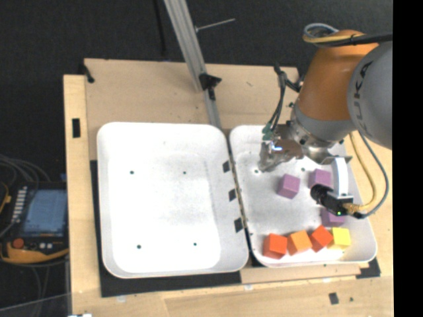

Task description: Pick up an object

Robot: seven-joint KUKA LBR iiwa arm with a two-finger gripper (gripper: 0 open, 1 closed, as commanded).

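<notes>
We see the grey arm with its orange band (334,78) reaching over the right shallow white plastic bin (254,144). Its metal two-finger gripper (269,157) hangs above the bin floor; we cannot tell its grip. A purple cube (288,185) lies just beside it, untouched.

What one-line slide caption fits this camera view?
KUKA arm's gripper hangs over the right bin, near a purple block and a row of orange and yellow blocks.
</notes>
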